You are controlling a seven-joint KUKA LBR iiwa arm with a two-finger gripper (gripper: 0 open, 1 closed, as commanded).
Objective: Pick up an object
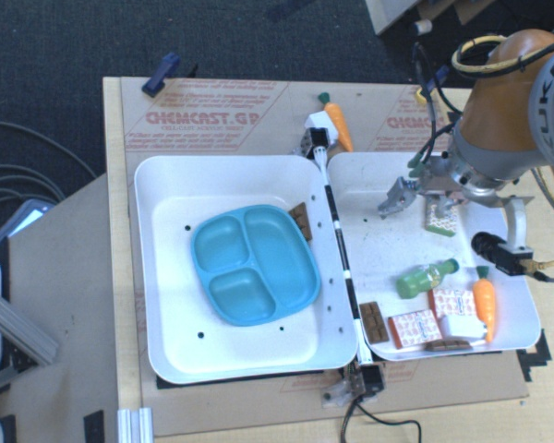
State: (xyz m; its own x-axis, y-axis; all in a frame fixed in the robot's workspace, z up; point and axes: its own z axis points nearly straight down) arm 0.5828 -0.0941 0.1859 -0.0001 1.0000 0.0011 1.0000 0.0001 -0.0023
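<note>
i'm reaching in over the right bin (351,169), my gripper (402,195) hovering low above its far half, near the far left corner. the fingers are a grey blur against the white floor, and i can't tell how wide they sit; nothing shows between them.

just beside my wrist, toward the right wall, lies a small white and green packet (440,218). down in the near half there's a green bottle (425,279) lying on its side, and along the right wall a toy carrot (485,305). next to that, a red and white patterned box (452,305), another red and white packet (415,327), and a brown bar (373,321) at the near left corner, resting against the rim.

over in the left bin (157,192), a blue divided plate (255,263) sits in the middle, a brown piece (301,220) by its far right edge.

out on the counter (212,109), a second carrot (337,125) lies past the bins' far edge.
</note>
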